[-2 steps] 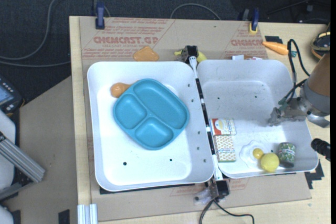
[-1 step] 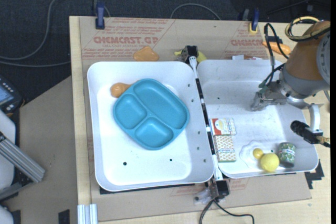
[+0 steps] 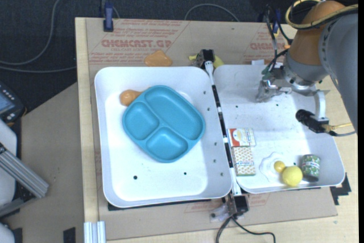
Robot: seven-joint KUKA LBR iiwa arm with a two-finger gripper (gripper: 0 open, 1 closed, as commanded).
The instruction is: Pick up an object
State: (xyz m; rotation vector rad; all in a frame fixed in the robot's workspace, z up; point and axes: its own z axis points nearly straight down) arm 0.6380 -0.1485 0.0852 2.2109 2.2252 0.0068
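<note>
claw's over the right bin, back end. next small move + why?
Probably move the claw toward the near end of the right bin before descending. It sits above bare floor at the far end, while the pickable things lie near the front: two small cartons, a yellow ball and a green can. Whether its tips are open can't be told from this view.

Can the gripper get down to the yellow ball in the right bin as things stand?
Probably yes: the yellow ball lies uncovered, though a small green object sits close beside it, and the gripper hovers apart.
</note>
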